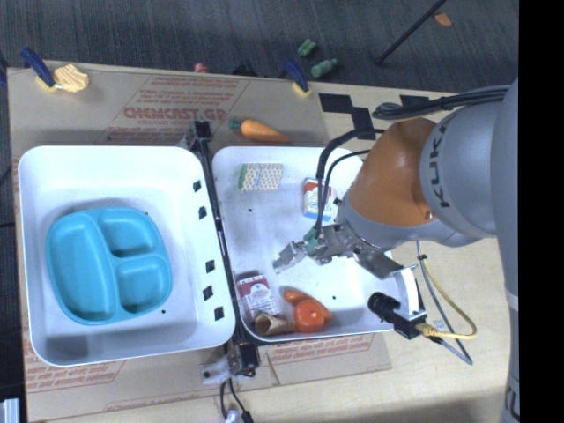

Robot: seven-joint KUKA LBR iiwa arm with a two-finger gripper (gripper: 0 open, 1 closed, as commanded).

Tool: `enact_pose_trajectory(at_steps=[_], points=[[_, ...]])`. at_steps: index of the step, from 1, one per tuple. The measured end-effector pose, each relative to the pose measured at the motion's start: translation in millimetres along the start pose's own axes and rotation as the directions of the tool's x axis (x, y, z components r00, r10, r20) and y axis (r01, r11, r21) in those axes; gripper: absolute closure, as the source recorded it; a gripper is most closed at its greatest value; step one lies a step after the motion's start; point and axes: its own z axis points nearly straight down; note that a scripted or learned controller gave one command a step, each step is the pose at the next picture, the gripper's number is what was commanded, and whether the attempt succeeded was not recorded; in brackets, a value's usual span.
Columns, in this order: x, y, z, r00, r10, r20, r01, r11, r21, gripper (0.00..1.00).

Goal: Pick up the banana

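Note:
My gripper (297,255) hangs low over the middle of the right bin (264,223), pointing left over bare white floor. The grey arm with its orange band (392,188) reaches in from the right and hides the bin's right half. Near the front wall, just below the gripper, lie an orange-red round fruit (309,314), a brownish piece (272,325) and a red packet (255,292). A green-and-white box (260,176) and a small carton (314,198) lie toward the back of this bin.
The left bin (53,170) holds a blue divided plate (108,263). An orange carrot (259,130) lies on the cardboard behind the right bin. Blue clamps (39,67) hold the cardboard's back edge. A yellow cable (449,320) trails off the arm at the right.

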Motion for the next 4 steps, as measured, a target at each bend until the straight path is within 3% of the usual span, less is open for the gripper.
enact_pose_trajectory(at_steps=[1,2,3,4], points=[[5,14,73,0.875,0.485,-0.002,-0.485,0.875,0.002,0.0],[66,65,-29,0.853,0.521,-0.003,-0.521,0.853,-0.003,0.0],[32,13,-27,0.912,0.41,0.0,-0.41,0.912,0.0,0.0],[3,47,73,0.815,0.58,-0.001,-0.58,0.815,0.0,0.0]])
